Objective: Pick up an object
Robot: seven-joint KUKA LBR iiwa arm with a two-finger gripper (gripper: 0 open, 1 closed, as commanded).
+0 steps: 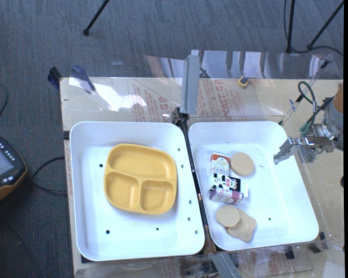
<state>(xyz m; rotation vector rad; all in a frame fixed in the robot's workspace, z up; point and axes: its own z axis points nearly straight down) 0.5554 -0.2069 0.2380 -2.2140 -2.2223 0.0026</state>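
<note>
The right bin (278,213) holds a small carton (220,165) with a red top, a second carton (225,191) printed black and white lying just below it, and three tan round biscuits: one (242,163) beside the upper carton, two (228,216) (244,228) overlapping near the bin's front. My gripper (285,152) hangs over the right bin's right edge, well to the right of these things, and nothing shows between its fingers.
A yellow divided plate (141,178) lies in the left bin (87,155). A grey upright post (191,86) stands behind the gap between the bins. Cables run beside the arm (330,126) at the right. A handheld controller (3,167) sits off the bench at the left.
</note>
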